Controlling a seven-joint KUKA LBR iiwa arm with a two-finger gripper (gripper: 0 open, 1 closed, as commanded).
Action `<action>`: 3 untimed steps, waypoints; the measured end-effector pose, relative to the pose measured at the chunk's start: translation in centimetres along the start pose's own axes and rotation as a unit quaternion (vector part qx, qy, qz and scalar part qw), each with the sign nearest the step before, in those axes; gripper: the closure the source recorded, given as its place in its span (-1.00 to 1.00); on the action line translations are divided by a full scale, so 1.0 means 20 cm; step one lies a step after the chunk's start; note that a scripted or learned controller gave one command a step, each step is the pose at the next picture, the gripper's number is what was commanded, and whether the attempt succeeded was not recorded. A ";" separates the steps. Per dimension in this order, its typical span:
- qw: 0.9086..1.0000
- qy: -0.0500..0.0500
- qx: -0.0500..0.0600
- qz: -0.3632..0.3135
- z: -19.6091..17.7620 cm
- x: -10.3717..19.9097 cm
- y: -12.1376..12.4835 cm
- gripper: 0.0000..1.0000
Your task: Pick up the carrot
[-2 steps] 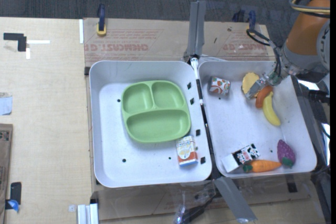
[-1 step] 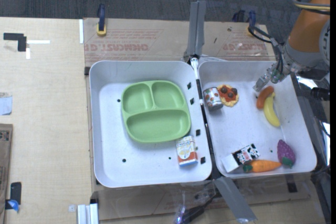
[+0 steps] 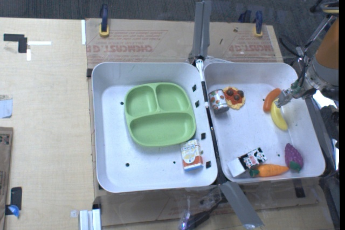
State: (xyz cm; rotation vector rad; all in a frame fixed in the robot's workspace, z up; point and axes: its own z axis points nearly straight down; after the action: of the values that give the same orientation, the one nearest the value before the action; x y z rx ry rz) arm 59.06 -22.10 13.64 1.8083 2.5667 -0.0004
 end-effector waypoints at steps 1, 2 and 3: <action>1.000 0.001 0.001 -0.030 0.00 0.17 -0.19 1.00; 0.997 0.000 0.000 0.074 -0.25 0.26 -0.20 1.00; 0.992 0.001 0.001 0.124 -0.25 0.35 -0.46 1.00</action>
State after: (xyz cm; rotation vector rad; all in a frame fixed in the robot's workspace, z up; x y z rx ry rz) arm 48.03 -18.61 18.69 2.1137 2.3261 -0.0020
